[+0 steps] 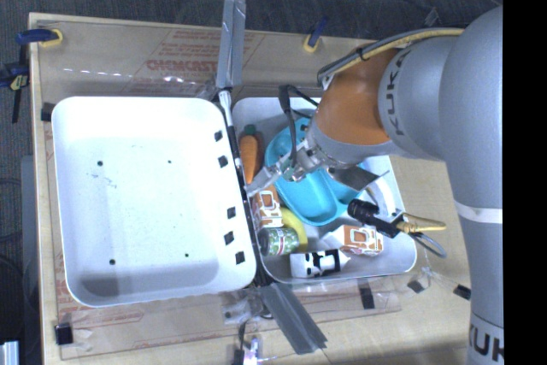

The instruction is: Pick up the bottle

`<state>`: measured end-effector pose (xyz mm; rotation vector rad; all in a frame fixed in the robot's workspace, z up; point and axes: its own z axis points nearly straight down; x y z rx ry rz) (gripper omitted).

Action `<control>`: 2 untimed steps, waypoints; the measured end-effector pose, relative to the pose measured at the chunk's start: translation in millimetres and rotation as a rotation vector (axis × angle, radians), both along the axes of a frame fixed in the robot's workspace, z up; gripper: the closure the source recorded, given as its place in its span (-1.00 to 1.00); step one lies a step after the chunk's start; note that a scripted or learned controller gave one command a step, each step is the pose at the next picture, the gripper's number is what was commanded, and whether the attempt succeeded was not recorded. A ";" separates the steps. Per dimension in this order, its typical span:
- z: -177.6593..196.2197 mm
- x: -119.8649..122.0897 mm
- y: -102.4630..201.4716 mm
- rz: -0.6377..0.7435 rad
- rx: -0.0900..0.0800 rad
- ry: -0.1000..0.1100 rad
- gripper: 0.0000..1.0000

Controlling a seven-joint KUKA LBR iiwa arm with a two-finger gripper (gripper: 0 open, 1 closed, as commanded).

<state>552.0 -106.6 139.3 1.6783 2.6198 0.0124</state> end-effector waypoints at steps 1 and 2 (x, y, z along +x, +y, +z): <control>-11.3 47.0 -15.0 -0.035 0.016 0.025 -1.00; -17.7 62.8 -24.8 -0.097 0.046 0.098 -1.00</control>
